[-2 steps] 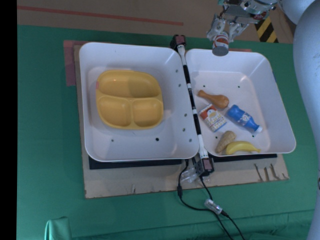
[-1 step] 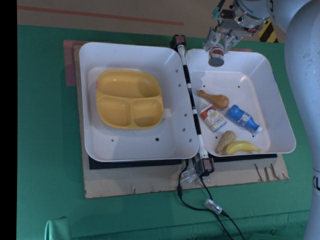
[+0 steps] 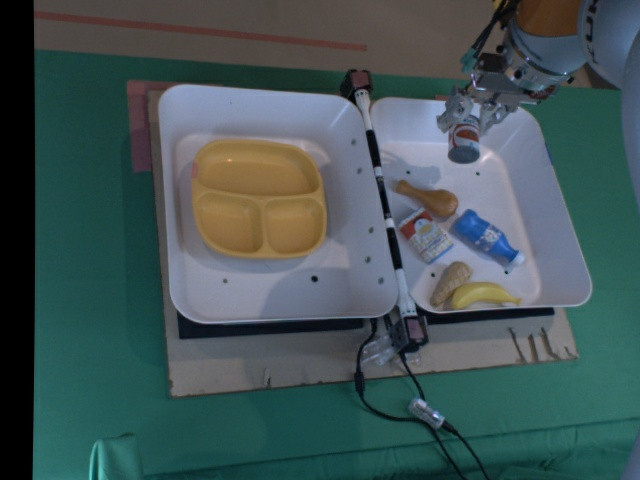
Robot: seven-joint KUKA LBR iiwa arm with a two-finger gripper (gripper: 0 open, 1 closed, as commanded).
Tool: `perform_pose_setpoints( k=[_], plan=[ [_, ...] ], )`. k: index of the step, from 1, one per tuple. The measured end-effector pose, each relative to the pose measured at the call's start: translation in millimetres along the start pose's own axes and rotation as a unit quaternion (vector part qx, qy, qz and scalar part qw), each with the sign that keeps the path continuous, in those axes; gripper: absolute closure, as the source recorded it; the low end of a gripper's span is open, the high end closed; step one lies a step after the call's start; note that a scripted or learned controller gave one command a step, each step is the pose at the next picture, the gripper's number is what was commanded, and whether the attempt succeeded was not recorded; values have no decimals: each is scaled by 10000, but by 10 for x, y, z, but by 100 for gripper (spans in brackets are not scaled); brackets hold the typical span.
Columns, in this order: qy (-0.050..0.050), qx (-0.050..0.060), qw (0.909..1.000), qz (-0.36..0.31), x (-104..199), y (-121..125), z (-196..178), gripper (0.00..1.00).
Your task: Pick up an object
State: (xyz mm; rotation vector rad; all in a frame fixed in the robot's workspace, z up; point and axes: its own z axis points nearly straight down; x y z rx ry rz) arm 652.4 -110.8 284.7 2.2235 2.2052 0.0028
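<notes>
A small red-and-white can point(image 3: 464, 144) with a blue base hangs between the fingers of the grey two-finger gripper point(image 3: 470, 125), over the far part of the right white bin point(image 3: 555, 233). It looks pinched near its top, so it could tilt and slip out. How far it clears the floor is hard to judge; its label is illegible

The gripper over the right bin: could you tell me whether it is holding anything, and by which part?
The gripper holds a small can by its upper end; the can hangs below the fingers, above the right bin.
</notes>
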Motion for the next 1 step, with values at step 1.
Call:
perform_pose_setpoints(
  k=[1],
  plan=[
    [16,-31,10000,-24,301,-89,-567,100]
  ],
)
